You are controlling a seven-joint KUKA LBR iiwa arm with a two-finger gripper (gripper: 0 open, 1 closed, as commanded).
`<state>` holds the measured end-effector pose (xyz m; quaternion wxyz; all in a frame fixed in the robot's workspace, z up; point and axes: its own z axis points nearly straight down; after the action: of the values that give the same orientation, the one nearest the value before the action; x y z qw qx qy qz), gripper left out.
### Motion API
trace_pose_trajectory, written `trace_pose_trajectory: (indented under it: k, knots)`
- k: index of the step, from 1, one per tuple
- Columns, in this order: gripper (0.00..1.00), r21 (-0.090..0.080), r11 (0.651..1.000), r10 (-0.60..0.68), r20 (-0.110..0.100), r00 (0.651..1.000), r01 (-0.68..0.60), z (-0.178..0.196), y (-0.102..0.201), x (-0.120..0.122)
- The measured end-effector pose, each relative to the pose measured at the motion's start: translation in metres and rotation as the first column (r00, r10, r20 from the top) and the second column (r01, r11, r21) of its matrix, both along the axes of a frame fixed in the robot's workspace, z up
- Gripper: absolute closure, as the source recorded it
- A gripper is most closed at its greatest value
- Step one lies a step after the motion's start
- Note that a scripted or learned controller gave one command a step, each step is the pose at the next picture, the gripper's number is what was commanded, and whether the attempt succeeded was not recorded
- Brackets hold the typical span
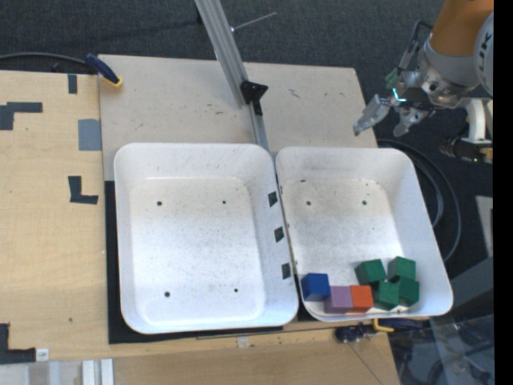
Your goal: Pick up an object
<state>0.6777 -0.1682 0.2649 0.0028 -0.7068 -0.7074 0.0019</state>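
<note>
Robot arm (463, 34), upper right. An orange band is seen above a rounded grey wrist housing. Below the wrist, a cluster of metallic grey fittings is carried, marked by a small teal-green light. Thin dark cables are routed along the wrist's left side. The two-finger gripper (386, 119) is formed of pale grey metal fingers (369, 119), angular in outline.
</note>
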Motion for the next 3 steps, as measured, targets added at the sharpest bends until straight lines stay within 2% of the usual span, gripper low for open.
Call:
trace_pose_trajectory:
  k: [1,2,3]
  knots:
    - [0.0,-0.003,1.0,0.001,0.005,1.0,-0.001,0.004,0.0,0.001]
    - [0.0,-0.002,1.0,0.002,0.002,1.0,-0.002,-0.04,0.004,0.002]
    - [0.0,-0.001,1.0,0.001,0.0,1.0,-0.001,-0.1,0.014,-0.001]
